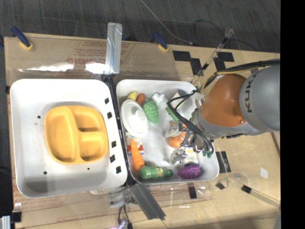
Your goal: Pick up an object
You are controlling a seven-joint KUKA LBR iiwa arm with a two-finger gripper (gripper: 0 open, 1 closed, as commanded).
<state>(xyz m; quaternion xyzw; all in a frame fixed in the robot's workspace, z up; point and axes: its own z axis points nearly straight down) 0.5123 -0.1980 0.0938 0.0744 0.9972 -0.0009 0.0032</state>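
The gripper [183,149] hung low in the right bin [157,86], just above the purple grapes [189,171] at the near wall; whether it gripped anything could not be told. The grapes looked light, bumpy, probably rigid plastic; best pinched across the middle.

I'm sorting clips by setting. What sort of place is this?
Probably a robotics lab bench: a robot arm reaches over two white bins, one with toy food like purple grapes, on taped cardboard.
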